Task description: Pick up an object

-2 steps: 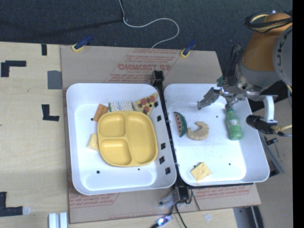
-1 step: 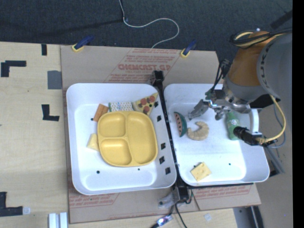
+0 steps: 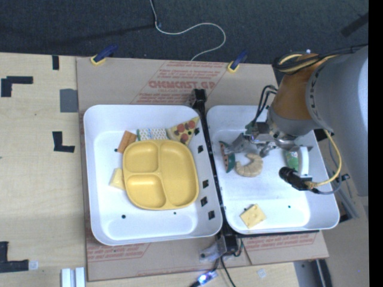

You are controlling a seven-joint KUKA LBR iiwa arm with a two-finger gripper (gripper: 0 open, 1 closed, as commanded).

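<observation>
hand [image 3: 258, 147] lowered into right bin [image 3: 311, 217], just above tan doughnut-shaped piece [image 3: 249, 166]; finger opening cannot be told. yellow divided plate [image 3: 160, 174] seen in left bin [image 3: 99, 160].

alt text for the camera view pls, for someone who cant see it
A grey robot arm reaches from the right into the right white bin, its pincer low beside a tan doughnut-like toy; a yellow cheese-like wedge lies nearer the front. The left white bin holds a yellow divided plate over small toy foods.

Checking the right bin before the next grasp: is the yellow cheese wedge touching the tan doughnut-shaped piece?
Apart. The camera view shows bare white bin floor between the cheese wedge and the doughnut-shaped piece.
</observation>
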